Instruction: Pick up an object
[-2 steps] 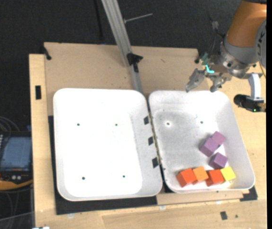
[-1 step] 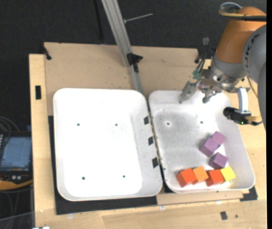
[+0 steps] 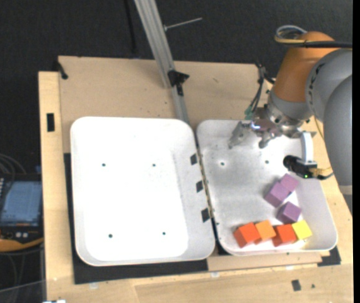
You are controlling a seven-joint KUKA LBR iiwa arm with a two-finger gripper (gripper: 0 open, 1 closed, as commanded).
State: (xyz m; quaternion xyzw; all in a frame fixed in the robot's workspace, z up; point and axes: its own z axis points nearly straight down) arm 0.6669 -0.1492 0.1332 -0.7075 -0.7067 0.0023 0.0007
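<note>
Hovering over the far end of the right bin (image 3: 230, 169), the gripper (image 3: 250, 136) has its fingers spread with nothing between them, probably lining up. The blocks, purple (image 3: 283, 190) and orange (image 3: 248, 233), sit clumped in the near corner, well apart from it.

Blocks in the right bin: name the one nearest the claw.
The larger purple block, uppermost of the cluster; the smaller purple, orange and yellow blocks lie farther from the claw.

Matt white plastic bins (image 3: 135, 128) — raw wooden bench (image 3: 110, 87) — smooth, matt blocks (image 3: 282, 189)
</note>
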